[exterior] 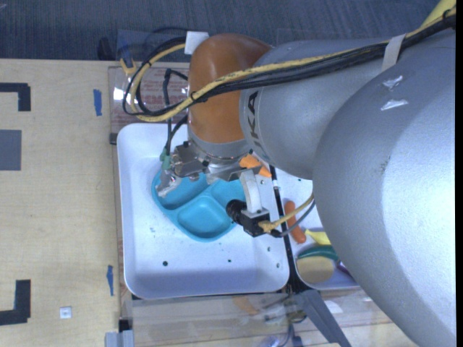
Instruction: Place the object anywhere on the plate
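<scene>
A blue sectioned plate [202, 214] lies in the left white bin [145, 251], near its middle. The arm's wrist, with its orange band, hangs right over the plate's upper half and covers it. The gripper [189, 172] points down at the plate's upper left compartment; its fingertips are hidden under the wrist housing. Beside the wrist, at the plate's right rim, a small orange piece [251, 162] shows, and I cannot tell whether it is held or lying loose.
The bin divider [283, 237] runs just right of the plate. In the right bin lie an orange stick-like item [292, 219], a yellow item [317, 236] and a green-rimmed round thing [315, 263]. Cables loop above the left bin's far edge [152, 92].
</scene>
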Motion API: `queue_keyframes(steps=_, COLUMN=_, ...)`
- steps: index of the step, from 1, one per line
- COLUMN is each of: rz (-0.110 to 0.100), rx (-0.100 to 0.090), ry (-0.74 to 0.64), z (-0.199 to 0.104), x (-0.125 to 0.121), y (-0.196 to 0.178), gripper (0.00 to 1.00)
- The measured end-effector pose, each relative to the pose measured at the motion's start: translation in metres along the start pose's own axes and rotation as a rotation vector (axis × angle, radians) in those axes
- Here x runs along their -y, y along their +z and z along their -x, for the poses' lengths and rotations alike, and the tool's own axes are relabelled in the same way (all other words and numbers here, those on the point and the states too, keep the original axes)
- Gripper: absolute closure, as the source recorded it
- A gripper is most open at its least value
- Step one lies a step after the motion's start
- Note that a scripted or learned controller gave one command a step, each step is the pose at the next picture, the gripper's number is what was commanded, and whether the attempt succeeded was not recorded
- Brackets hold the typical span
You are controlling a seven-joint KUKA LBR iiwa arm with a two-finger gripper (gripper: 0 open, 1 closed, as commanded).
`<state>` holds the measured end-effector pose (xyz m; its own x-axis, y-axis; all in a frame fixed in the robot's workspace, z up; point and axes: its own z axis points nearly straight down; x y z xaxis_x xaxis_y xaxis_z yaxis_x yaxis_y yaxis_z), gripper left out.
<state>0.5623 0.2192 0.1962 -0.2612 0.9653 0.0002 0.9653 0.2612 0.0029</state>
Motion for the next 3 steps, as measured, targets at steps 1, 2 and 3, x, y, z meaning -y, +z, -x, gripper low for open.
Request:
queue_keyframes(steps=1, rz=-0.008, rx=0.001, ry=0.392, z=0.063, x=0.072, y=-0.004, gripper=0.0)
queue_keyframes(steps=2, rz=0.004, rx=0.001, ry=0.46, z=0.134, x=0.065, y=-0.104, gripper=0.0)
queue_keyframes(steps=3, rz=-0.009, rx=0.0, ry=0.174, z=0.067, x=0.076, y=-0.004, gripper=0.0)
